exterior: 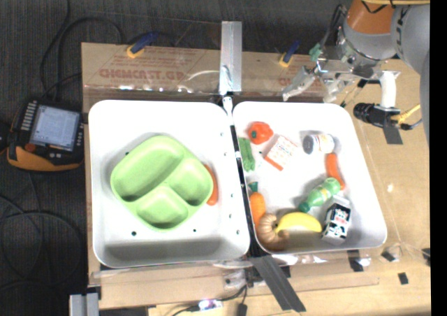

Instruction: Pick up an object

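My gripper (320, 87) hangs above the back rim of the right bin (363, 168), open, with nothing between its fingers. Below it in that bin lie a red tomato (260, 131), an orange-and-white packet (281, 152) and a small can (318, 142). An orange sausage shape (333, 166) and a green bottle (320, 194) lie further forward. A black-and-white carton (337, 222), a banana (299, 222), a brown ring (269, 232), a carrot (258, 204) and a green vegetable (246, 154) are there too.
The left bin (105, 238) holds a green divided plate (162, 180) with an orange item (212, 192) partly under its right edge. A metal post (230, 56) stands behind the divider between the bins. A handheld pendant (49, 133) lies off the bench at the left.
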